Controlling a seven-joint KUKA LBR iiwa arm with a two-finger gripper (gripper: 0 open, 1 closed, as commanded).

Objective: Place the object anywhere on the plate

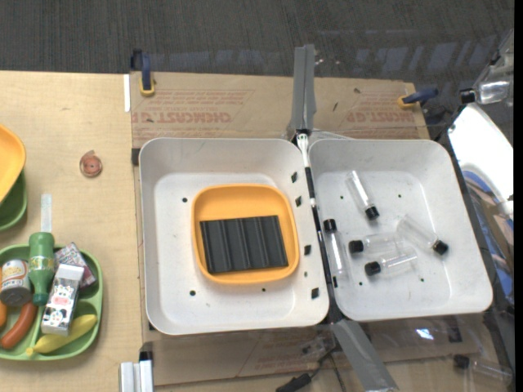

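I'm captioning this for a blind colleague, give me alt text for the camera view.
Two shallow white bins sit side by side: the left bin holds an orange plate with a dark ribbed block on it, and the right bin holds several clear vials with black caps. A green tray of toy food sits at far left.

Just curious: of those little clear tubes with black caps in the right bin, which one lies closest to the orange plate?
The tube along the right bin's left wall, beside the divider. The others lie nearer the bin's middle, farther from the plate.

yellow bowl (8, 163) and green plate (10, 216) beneath it — both cut by left edge.
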